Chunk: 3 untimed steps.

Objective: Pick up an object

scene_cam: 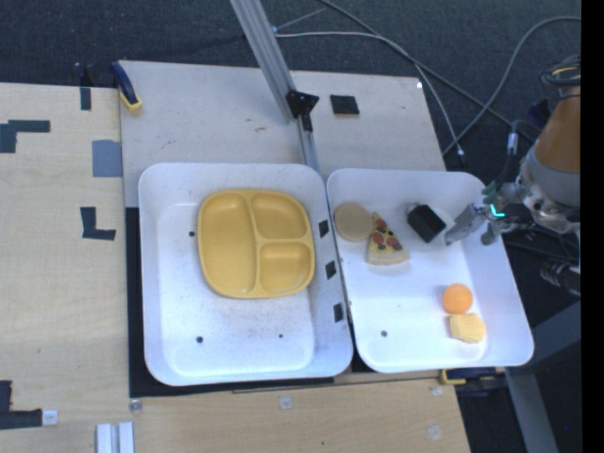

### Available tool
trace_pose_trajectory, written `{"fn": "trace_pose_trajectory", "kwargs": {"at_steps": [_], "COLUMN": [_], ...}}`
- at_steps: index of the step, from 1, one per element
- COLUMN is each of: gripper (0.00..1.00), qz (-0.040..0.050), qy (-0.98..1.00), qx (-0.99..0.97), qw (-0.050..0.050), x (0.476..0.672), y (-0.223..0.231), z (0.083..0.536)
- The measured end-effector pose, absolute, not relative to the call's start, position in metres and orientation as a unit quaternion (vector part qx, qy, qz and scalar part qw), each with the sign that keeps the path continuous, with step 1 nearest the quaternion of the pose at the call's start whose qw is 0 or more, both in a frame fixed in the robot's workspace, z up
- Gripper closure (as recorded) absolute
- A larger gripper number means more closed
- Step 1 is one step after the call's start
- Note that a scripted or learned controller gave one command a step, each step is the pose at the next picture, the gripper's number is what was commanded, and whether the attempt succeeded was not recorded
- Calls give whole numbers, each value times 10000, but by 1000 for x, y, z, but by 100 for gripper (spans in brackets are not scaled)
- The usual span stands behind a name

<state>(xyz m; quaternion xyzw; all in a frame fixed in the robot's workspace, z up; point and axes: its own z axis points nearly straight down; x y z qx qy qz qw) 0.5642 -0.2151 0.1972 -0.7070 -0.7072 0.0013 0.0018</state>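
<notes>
Hovering at the right bin's (510, 281) far right edge, the hand (475, 226) holds nothing; how far its fingers are spread I cannot tell. Just left lies a black block (426, 222), beside a pizza slice (385, 242).

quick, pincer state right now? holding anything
pincer: open, nothing between its fingers, at the right edge of the right bin, just right of the black block.

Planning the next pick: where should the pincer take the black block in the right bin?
Grip the black block across its short sides, coming straight down from above. It lies flat and apart from the pizza slice, so both sides look free.
</notes>
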Motion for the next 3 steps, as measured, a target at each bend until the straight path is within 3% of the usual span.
{"fn": "trace_pose_trajectory", "kwargs": {"at_steps": [1,2,3], "gripper": [0,0,0], "qz": [6,23,0], "qy": [-7074,-7072,-7074], "qx": [-7068,-7070,-7068], "qw": [5,28,-12], "x": [565,562,563], "y": [-215,-220,-220], "z": [198,135,86]}}
